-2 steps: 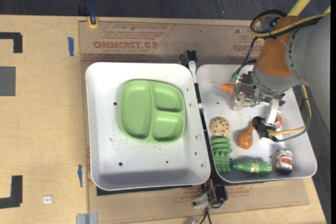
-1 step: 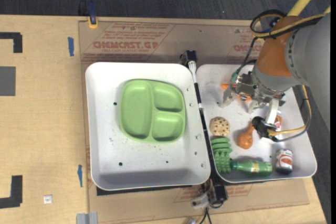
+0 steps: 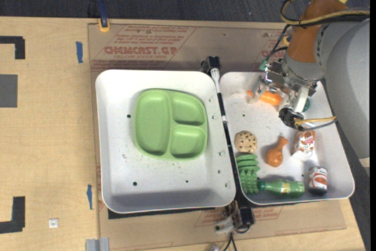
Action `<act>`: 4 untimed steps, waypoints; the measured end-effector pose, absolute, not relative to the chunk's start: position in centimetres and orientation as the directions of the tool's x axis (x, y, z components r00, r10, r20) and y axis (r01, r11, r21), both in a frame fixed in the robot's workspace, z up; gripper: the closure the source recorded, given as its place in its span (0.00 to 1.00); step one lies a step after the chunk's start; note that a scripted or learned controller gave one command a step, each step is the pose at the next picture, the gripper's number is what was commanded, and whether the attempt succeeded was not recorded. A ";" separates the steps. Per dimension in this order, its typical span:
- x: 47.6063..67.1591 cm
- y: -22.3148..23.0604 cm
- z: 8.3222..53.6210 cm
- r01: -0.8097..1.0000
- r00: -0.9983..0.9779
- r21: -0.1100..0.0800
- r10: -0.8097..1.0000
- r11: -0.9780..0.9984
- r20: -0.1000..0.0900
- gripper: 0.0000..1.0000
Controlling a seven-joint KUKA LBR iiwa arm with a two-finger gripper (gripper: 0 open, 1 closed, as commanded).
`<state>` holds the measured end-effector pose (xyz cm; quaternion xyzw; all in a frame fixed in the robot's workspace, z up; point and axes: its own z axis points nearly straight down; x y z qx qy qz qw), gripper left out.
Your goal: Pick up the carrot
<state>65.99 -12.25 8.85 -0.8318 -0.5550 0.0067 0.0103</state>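
Seen from above, the grey two-finger gripper (image 3: 281,90) hangs over the upper part of the right shallow white bin (image 3: 346,176), directly above the small orange carrot (image 3: 269,97), which lies on the bin floor at about the eleven o'clock corner. Whether its fingers are spread or closed, or touch the carrot, I cannot tell. Toward six o'clock from the carrot sit a round speckled cookie (image 3: 245,140), an orange pear-shaped toy (image 3: 275,153), a green ridged toy (image 3: 247,171) and a green bottle (image 3: 283,187). Over at nine o'clock, the left white bin (image 3: 111,144) holds a light green divided plastic plate (image 3: 170,123).
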 end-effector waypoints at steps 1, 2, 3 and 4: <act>62.8 -16.2 8.9 0.922 0.386 0.005 0.922 -0.386 0.000 0.00; 65.5 -15.4 8.9 0.815 0.575 -0.065 0.818 -0.576 -0.029 0.00; 66.1 -14.9 10.0 0.816 0.576 -0.047 0.818 -0.576 -0.010 1.00; 65.5 -15.0 9.5 0.813 0.578 -0.072 0.816 -0.578 -0.023 0.00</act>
